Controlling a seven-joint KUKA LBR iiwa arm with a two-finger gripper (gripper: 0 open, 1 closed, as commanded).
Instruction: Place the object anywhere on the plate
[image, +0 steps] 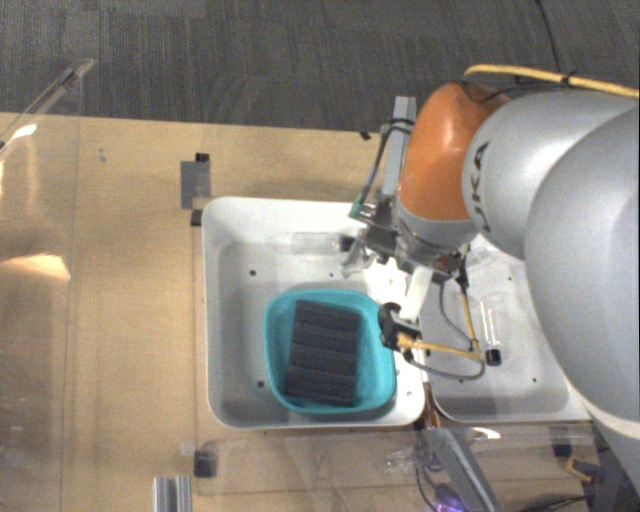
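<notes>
Status: looks done or very nearly. The dark grey ribbed rectangular block (323, 352) lies flat inside the turquoise squarish plastic plate (276, 330), long side running roughly top to bottom of the camera view, with a slight tilt. All of its edges appear inside the plate's rim, nothing overhanging.

The plate sits in the shallow white left bin (232, 300), toward its lower right corner, close to the wall shared with the white right bin (520, 390).

The grey KUKA arm with orange band (450, 160) comes in from the right and hangs over the divide between the two bins. The gripper (372, 252) is above and to the right of the plate, near the back of the left bin, and looks apart from the block. Cannot tell how it is set from this angle; the wrist hardware hides it. Nothing visible in it.

A black fitting with a yellowish cable (440, 347) dangles from the wrist just beside the plate's right rim, looping into the right bin.

Judgement: the block is on the plate, so the placement condition looks met. What's left, if anything, is for the arm to clear away without the cable snagging the plate's edge. Both bins rest on the pale wooden bench (100, 300).
</notes>
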